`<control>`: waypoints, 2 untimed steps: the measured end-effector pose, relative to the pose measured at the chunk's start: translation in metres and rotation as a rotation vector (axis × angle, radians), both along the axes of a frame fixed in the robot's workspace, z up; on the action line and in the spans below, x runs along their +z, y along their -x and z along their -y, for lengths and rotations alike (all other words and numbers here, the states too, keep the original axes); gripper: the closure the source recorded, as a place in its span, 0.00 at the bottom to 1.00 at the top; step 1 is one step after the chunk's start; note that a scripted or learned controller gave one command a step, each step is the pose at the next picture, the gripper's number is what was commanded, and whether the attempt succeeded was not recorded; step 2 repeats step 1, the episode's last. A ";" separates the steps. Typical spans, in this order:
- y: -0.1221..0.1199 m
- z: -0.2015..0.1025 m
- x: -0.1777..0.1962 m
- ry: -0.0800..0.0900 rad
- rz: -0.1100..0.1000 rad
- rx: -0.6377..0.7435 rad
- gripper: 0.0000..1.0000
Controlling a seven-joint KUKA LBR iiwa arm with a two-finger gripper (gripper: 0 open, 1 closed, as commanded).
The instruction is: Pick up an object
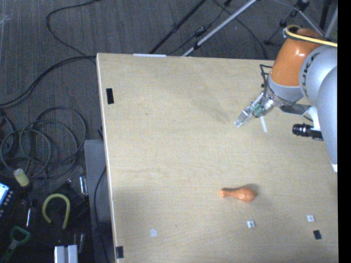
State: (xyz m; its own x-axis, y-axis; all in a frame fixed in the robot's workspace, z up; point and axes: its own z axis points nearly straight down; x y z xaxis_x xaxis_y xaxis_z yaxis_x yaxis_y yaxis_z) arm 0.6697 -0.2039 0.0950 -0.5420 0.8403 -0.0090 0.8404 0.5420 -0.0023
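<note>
A big tan board (pixel 181 147) fills the middle of the picture. It lies flat and looks like light wood.

The robot arm (pixel 312 75) comes in from the upper right. It is grey with a fat orange band. At its tip, the gripper (pixel 252 115) points down and to the left. It is over the right part of the board, a bit above the middle. Its two thin fingers (pixel 243 118) are spread apart. Nothing is between them.

The thing to pick up is a small orange object (pixel 239 194). It has a round fat end on the right and a thin neck on the left, a bit like a tiny pear lying on its side. It rests on the board in the lower right part of the picture. It is well apart from the gripper, lower down in the picture.

A few little marks (pixel 250 223) sit on the board near the bottom right. A small black tag (pixel 110 96) is near the board's upper left edge.

On the left, on the dark floor, black cables (pixel 44 141) lie in loops. A green hook shape (pixel 55 207) lies at the lower left. Thin metal poles (pixel 236 12) cross the top of the picture.
</note>
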 end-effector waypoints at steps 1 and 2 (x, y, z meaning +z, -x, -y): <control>0.002 -0.038 0.083 -0.009 0.000 -0.064 1.00; 0.002 -0.038 0.083 -0.009 0.000 -0.064 1.00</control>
